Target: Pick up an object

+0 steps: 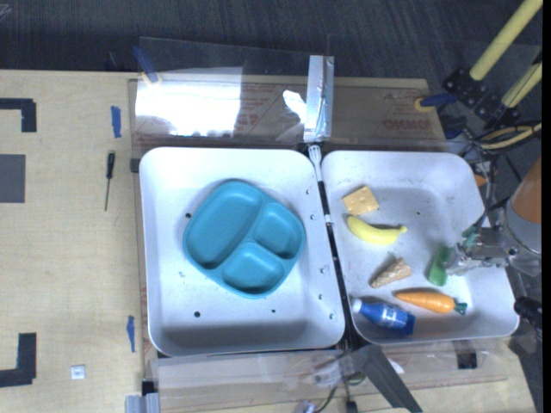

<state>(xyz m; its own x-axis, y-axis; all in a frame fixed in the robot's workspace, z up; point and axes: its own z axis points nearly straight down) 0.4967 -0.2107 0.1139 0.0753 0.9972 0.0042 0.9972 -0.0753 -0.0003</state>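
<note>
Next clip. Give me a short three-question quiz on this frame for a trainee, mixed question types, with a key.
1. True or false: the blue divided plate lies in the left bin.
2. Which lies nearest the right bin's front edge? A) banana B) blue bottle C) cracker
3. Fill in: the green object beside the gripper lies just above the ____.

Key
1. True.
2. B; the bottle lies at the front, beside the carrot.
3. Carrot.
</note>
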